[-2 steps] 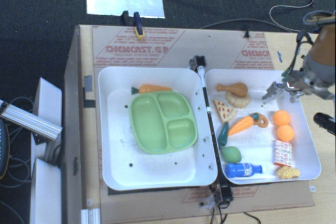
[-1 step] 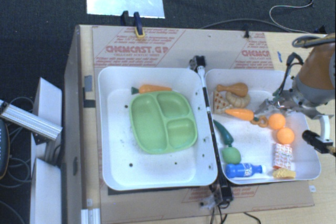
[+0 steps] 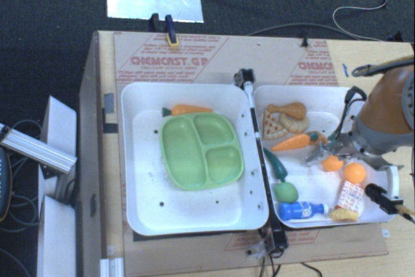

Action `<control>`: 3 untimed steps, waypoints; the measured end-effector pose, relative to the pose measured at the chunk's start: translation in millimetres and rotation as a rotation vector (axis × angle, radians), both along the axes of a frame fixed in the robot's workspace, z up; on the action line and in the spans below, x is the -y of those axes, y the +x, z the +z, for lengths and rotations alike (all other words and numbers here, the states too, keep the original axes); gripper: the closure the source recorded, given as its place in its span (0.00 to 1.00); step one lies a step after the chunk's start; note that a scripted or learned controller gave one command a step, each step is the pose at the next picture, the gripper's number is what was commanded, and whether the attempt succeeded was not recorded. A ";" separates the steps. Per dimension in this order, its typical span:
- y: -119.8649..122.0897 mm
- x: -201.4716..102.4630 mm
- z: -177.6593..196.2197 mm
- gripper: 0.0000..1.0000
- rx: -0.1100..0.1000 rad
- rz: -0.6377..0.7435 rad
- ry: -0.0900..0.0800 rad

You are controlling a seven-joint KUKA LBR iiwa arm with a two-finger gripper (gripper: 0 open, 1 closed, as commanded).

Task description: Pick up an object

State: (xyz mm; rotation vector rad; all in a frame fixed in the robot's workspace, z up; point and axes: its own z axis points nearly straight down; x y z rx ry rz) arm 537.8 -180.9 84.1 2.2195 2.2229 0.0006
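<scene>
Two bins: a left bin and a right bin are seen side by side on the bench, from above.
Left bin: a green divided plate is placed in it; an orange carrot is partly hidden behind the plate's far edge.
Right bin: a chicken drumstick, a pizza slice, a second carrot, a green pepper, a green ball, a blue bottle, a snack packet and an orange ball are laid in it.
Gripper: the gripper is lowered into the right bin, beside a small orange piece; whether the fingers are spread or pressed together cannot be told.
Contact: no object is seen between the fingers.
</scene>
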 end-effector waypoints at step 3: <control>-18.5 -117.5 127.6 1.00 0.002 0.004 0.001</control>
